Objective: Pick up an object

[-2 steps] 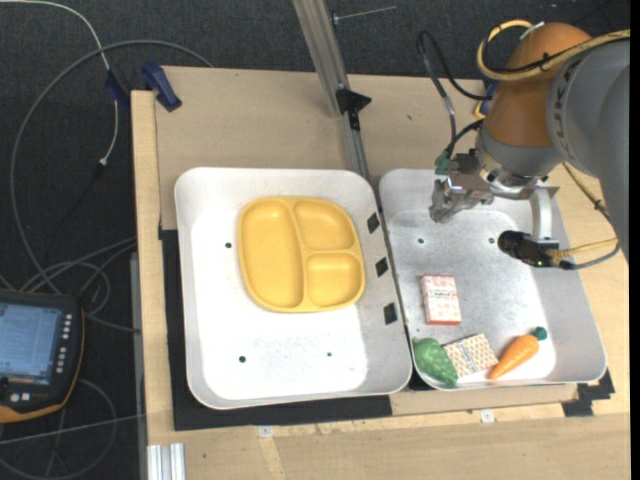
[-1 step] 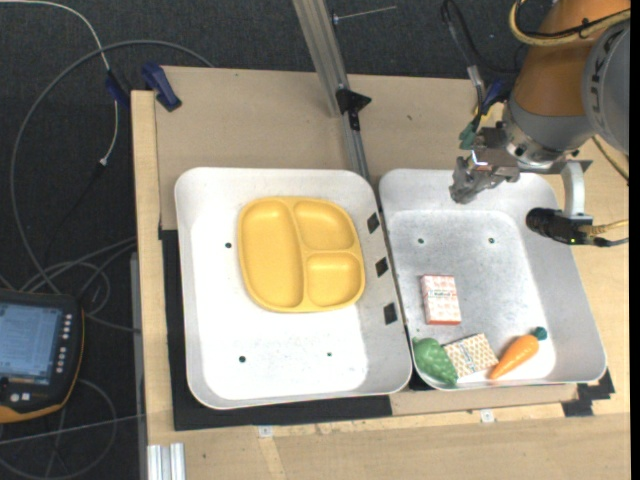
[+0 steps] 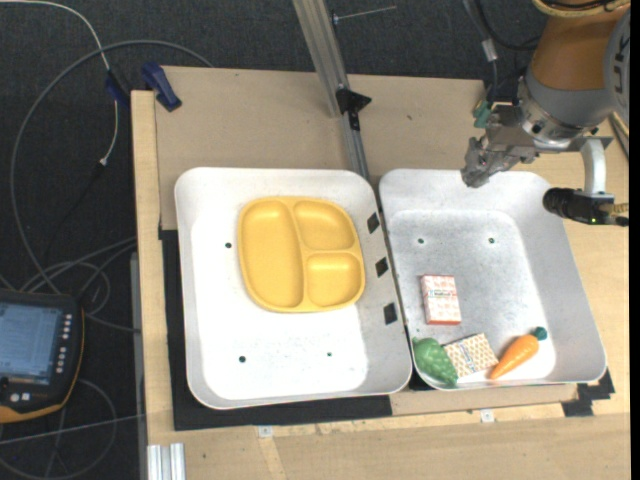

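The right bin (image 3: 470, 238) holds a small pink-and-white box (image 3: 441, 299) near its middle. At its front edge lie a green vegetable toy (image 3: 434, 360), a patterned tan packet (image 3: 469, 354) and an orange carrot toy (image 3: 516, 354). My gripper (image 3: 483, 167) hangs over the far rim of the right bin, well above and behind those objects. Nothing shows between its fingertips.
The left bin (image 3: 210, 298) carries a yellow three-compartment tray (image 3: 300, 252). A slanted metal pole (image 3: 322, 38) rises behind the bins. Black clips (image 3: 380, 266) sit along the seam between the bins. A tablet (image 3: 35, 353) and cables lie off the bench at left.
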You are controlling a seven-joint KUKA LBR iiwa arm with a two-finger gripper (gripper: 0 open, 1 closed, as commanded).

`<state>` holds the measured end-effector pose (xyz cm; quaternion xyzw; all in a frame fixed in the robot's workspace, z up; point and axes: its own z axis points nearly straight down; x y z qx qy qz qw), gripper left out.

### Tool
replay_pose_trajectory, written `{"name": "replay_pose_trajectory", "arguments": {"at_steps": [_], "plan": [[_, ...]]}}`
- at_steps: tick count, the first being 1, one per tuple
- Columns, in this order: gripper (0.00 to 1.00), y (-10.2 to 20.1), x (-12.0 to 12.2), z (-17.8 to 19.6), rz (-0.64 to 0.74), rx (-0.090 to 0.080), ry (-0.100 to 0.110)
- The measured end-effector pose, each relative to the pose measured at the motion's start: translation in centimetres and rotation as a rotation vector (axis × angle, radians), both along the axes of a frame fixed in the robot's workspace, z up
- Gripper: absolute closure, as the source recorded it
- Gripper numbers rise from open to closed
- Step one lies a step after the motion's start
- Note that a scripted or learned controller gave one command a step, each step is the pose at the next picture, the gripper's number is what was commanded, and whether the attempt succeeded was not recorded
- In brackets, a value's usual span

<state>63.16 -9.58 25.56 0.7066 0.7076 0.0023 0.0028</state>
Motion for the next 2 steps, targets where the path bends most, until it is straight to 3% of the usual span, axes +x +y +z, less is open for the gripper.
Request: {"name": "replay_pose_trajectory", "arguments": {"at_steps": [2], "plan": [[1.0, 11.2, -1.8, -2.3, 0.005, 0.004, 0.011]]}}
